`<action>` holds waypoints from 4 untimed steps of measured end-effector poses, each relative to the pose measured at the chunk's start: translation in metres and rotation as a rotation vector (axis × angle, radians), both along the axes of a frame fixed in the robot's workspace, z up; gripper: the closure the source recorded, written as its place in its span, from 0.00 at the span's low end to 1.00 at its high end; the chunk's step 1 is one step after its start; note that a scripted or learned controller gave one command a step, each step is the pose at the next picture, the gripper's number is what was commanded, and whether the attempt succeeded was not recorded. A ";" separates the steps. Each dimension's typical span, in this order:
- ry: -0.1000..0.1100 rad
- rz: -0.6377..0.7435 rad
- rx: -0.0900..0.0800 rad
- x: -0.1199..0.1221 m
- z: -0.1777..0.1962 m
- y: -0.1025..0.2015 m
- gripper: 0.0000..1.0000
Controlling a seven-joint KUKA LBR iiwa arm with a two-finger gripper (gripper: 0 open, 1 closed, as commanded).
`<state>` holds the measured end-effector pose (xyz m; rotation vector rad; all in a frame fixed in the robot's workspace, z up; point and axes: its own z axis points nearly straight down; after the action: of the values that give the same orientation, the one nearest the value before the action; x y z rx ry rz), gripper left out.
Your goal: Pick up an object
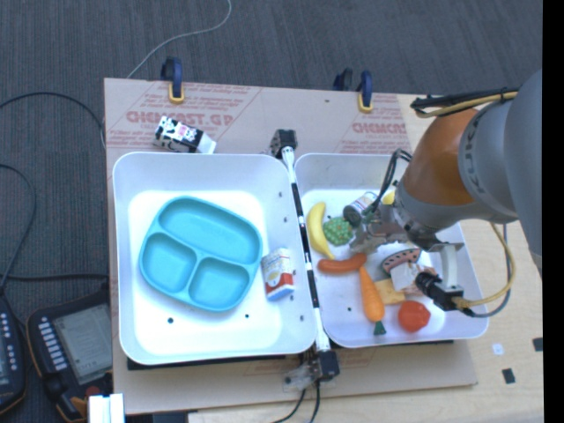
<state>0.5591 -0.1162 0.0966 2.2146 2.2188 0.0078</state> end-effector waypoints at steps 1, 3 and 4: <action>0.004 0.001 0.001 0.000 0.007 0.000 1.00; -0.009 -0.002 -0.005 -0.053 -0.008 0.017 0.00; -0.004 -0.002 -0.002 -0.053 0.000 0.018 1.00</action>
<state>0.5060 -0.0983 0.0966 2.2136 2.2138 0.0103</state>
